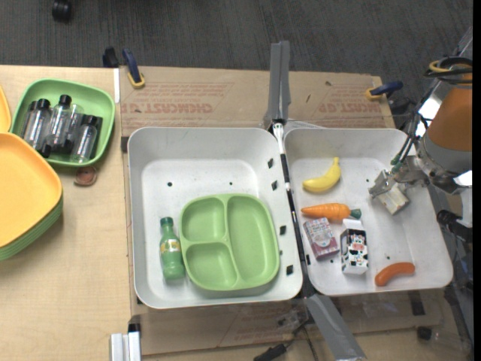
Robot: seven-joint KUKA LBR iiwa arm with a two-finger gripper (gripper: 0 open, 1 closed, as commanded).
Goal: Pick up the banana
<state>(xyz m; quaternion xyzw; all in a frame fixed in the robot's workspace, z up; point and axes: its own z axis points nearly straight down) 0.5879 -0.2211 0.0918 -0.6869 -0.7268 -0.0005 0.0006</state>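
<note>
The yellow banana [323,175] lies in the right bin [421,277], in its upper left part, curved with its tip pointing up. My gripper [388,191] hangs low over the same bin's right side, roughly a banana's length to the right of the fruit and apart from it. Nothing shows in its grasp. The arm's orange band [455,120] sits above it at the right edge of the view.
Below the banana lie a carrot [325,211], a pink box [322,240], a small milk carton [354,251] and an orange sausage [394,273]. The left bin [150,156] holds a green divided plate [227,243] and a green bottle [171,250]. A green tray of bottles [64,122] and yellow plates [22,194] sit at the far left.
</note>
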